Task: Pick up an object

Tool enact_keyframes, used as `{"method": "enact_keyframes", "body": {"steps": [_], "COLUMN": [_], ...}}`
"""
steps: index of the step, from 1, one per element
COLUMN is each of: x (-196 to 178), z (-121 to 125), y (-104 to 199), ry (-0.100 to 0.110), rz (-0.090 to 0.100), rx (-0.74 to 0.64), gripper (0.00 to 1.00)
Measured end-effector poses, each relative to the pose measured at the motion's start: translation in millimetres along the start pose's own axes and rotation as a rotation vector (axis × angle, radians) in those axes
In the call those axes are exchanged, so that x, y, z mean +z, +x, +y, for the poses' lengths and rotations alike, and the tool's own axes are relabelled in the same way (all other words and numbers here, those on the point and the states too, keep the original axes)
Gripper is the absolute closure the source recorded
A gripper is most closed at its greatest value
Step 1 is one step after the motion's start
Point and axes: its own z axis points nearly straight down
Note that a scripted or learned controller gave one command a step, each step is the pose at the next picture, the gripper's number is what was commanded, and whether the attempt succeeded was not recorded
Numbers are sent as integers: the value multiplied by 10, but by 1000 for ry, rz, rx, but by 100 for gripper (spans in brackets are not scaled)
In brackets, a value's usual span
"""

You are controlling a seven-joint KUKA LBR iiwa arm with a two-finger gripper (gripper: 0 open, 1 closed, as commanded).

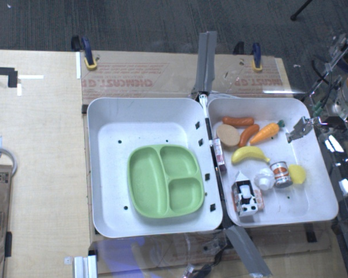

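Arm: reaches in from the right edge, low over the right bin's [327, 210] right rim; most of it lies out of frame.
Gripper: the gripper [298, 130] sits at the right bin's upper right, near the rim, above the bin floor.
Grip: cannot tell from this view.
Bins: two, side by side; the left bin [104, 167] and the right bin.
Left bin contents: one green divided plate [165, 180], three compartments, lying flat.
Right bin contents: two sausages [238, 121], one bread roll [227, 135], one carrot [265, 132], one banana [249, 154], one small can [280, 174], one lemon [297, 174], one whitish round item [263, 180], one black-and-white carton [246, 200].
Nearest to gripper: the carrot, just left of it, apart from it.
Clamps: two, on the cardboard behind the bins [88, 53].
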Motion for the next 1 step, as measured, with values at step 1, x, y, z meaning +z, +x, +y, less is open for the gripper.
{"method": "enact_keyframes", "body": {"steps": [1], "x": [1068], "z": [-610], "y": [166], "ry": [1], "rz": [1], "rx": [-47], "gripper": [0]}}
